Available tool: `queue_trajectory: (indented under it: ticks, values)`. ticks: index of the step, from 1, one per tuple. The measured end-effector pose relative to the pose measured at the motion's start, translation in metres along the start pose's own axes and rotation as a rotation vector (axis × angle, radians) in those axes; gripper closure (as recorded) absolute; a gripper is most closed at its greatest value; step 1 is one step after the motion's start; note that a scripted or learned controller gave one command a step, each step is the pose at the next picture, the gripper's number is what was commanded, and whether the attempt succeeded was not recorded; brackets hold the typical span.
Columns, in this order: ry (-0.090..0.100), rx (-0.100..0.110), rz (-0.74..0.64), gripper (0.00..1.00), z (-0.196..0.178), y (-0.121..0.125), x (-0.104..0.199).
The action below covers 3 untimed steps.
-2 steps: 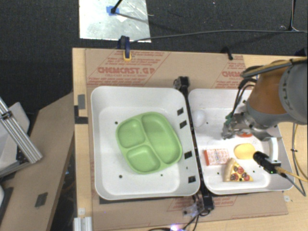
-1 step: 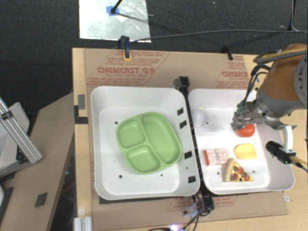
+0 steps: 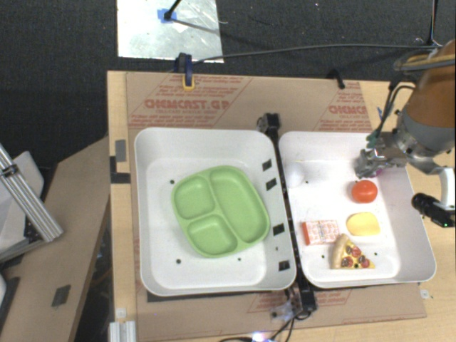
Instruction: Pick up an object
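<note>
A toy pizza slice (image 3: 349,255) is seen at the near edge of the right bin (image 3: 420,258), with a red-and-white packet (image 3: 321,231) just to its left and a yellow piece (image 3: 363,224) just behind it. A red tomato (image 3: 364,190) lies further back, apart from the yellow piece. The gripper (image 3: 371,161) is held just above and behind the tomato, near the bin's far right part; nothing is seen between its fingers, and how far the jaws stand apart cannot be told. A green divided plate (image 3: 219,209) is placed tilted in the middle of the left bin (image 3: 153,191)
</note>
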State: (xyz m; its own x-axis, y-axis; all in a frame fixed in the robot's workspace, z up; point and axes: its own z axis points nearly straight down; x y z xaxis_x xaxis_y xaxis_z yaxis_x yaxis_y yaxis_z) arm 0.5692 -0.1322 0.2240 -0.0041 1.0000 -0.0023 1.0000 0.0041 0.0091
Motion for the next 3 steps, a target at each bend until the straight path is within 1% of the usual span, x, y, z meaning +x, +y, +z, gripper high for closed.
queue_trajectory:
  ticks: [1, 2, 3]
  values:
    - [0.001, 0.002, -0.001, 1.00, -0.044, 0.002, 0.003]
    - [0.004, 0.007, -0.005, 1.00, -0.028, 0.007, 0.061]
    - [0.004, 0.007, -0.006, 1.00, -0.026, 0.018, 0.115]
